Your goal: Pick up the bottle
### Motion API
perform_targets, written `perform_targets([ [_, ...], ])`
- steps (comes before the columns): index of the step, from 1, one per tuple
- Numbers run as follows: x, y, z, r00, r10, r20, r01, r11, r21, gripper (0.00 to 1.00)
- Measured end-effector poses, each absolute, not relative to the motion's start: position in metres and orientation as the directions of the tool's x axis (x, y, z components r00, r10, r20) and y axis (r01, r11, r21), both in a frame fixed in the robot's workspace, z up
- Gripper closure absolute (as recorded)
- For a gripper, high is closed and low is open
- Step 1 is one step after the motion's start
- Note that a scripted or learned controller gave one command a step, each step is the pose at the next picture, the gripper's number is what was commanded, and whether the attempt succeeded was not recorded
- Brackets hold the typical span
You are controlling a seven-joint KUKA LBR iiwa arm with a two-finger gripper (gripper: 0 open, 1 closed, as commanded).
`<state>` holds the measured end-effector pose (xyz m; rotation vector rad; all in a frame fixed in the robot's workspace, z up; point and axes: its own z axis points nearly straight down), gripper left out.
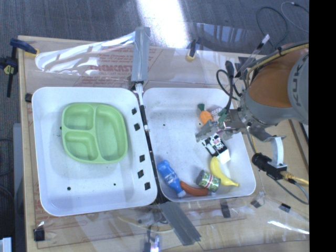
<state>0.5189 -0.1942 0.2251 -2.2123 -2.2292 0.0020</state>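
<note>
The blue bottle (169,176) with a white cap lies on its side near the front left corner of the right bin (173,109). My gripper (216,145) hangs over the right half of that bin, above and to the right of the bottle, well apart from it. It sits just above the top end of a yellow banana (223,174). Nothing is visibly held in it.
A red sausage-shaped item (193,189) and a green can (208,180) lie beside the bottle along the front wall. An orange carrot (205,116) lies behind the gripper. The left bin (47,156) holds a green divided plate (94,132). Cables trail at the right.
</note>
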Motion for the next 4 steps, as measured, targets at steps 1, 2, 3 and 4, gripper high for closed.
perform_targets([
  [1, 0.479, -0.099, 0.188, 0.172, 0.985, 0.000, 0.985, -0.172, -0.003, 0.00],
  [2, 0.478, -0.110, 0.125, 0.030, 1.000, 0.000, 1.000, -0.030, 0.001, 0.00],
  [3, 0.478, -0.110, 0.095, 0.194, 0.981, -0.012, 0.981, -0.194, 0.014, 0.00],
  [4, 0.478, -0.107, 0.104, 0.186, 0.983, -0.006, 0.983, -0.186, 0.008, 1.00],
])
